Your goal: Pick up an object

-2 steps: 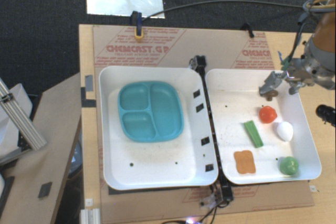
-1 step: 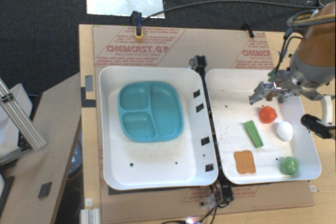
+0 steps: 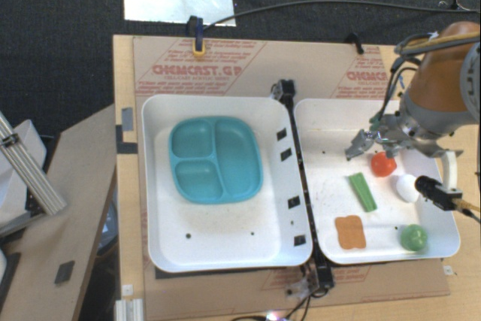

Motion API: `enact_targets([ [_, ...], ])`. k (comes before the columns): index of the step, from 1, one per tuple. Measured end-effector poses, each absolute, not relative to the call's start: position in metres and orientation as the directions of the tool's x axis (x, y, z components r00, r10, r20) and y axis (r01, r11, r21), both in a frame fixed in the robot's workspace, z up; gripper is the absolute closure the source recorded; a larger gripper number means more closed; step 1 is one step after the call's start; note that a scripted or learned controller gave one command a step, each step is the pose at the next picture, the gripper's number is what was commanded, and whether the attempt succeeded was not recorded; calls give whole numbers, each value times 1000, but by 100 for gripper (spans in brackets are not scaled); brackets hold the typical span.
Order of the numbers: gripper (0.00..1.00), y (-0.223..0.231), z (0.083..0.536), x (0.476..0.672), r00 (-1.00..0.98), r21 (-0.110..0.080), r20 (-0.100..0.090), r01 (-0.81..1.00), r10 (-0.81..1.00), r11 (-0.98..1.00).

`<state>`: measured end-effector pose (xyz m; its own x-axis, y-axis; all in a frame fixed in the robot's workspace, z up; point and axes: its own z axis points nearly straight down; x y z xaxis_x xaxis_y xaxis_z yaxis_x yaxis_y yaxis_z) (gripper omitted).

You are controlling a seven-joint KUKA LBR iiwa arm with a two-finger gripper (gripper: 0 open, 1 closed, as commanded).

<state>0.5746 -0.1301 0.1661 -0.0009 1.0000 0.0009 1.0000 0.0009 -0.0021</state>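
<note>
My gripper (image 3: pixel 366 144) hangs over the upper middle of the right bin (image 3: pixel 323 124), with the orange-banded arm reaching in from the right. Just below and to its right a small red object (image 3: pixel 383 165) lies on the bin floor, close to the gripper, and I see nothing held. Further down are a green stick (image 3: pixel 361 192), a white egg-shaped piece (image 3: pixel 406 188), a flat orange-brown piece (image 3: pixel 349 231) and a round green object (image 3: pixel 412 237).
A teal divided plate (image 3: pixel 216 159) sits in the left bin (image 3: pixel 161 237). A black divider with clips (image 3: pixel 295 162) runs between the bins. A black part with a cable (image 3: pixel 436 193) juts over the right bin's right rim.
</note>
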Motion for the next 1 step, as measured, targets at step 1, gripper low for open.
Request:
enact_targets([
  [1,0,-136,118,581,-1,-2,0,1000,1000,1],
])
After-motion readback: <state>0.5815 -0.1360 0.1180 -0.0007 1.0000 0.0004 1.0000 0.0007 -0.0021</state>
